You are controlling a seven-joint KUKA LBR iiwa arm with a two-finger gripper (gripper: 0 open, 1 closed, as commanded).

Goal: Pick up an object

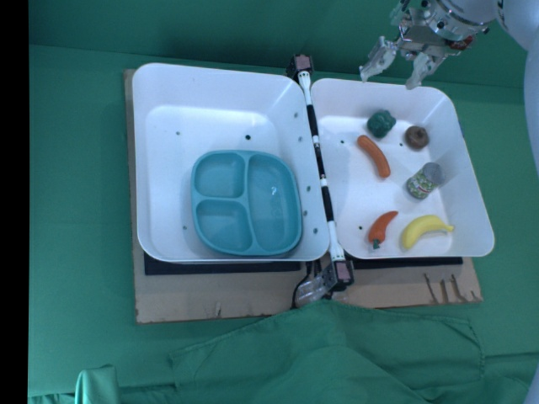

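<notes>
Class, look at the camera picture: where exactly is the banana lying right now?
The banana lies in the right-hand bin, near its front right corner, just right of the orange-red pepper and below the small can.

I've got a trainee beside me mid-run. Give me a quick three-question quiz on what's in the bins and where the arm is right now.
1. True or false: the jaws of the gripper are shut on the banana.
2. Which item lies nearest the gripper? A) green broccoli-like piece B) orange-red pepper C) small can
3. Fill in: the teal divided plate lies in the ____ bin as the camera sees it.

Key
1. False. The jaws are open, above the far rim of the right bin, with nothing between them.
2. A.
3. Left.
</notes>
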